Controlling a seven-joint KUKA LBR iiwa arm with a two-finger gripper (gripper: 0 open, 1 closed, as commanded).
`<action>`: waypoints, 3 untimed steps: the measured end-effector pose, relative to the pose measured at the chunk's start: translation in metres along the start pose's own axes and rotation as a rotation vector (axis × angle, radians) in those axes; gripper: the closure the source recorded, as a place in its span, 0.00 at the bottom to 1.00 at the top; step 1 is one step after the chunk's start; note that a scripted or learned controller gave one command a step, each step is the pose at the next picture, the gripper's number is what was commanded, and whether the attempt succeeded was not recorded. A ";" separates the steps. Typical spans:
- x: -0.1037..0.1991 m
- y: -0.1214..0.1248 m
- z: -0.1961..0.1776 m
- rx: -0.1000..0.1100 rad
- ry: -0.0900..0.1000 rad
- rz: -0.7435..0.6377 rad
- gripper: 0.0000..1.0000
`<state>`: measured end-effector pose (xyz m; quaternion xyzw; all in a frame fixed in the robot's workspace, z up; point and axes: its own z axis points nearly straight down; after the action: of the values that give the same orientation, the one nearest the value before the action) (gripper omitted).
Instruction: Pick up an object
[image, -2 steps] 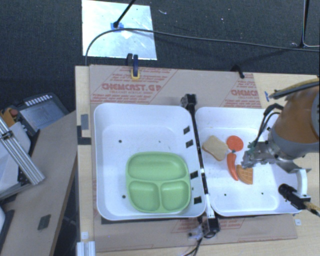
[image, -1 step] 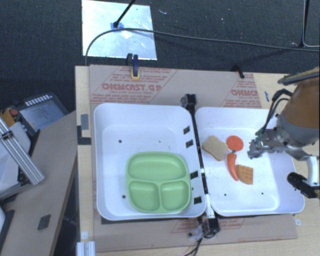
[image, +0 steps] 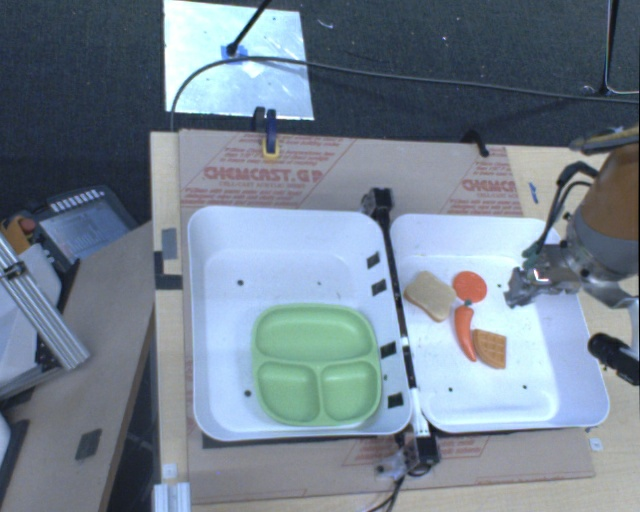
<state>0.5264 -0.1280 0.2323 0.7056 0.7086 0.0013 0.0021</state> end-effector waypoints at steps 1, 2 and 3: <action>0.051 0.005 0.011 0.003 0.003 -0.005 1.00; 0.096 0.011 0.005 0.003 0.003 -0.005 1.00; 0.154 0.015 -0.004 0.003 0.003 -0.006 1.00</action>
<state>0.5409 0.0261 0.2362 0.7033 0.7109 0.0014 0.0001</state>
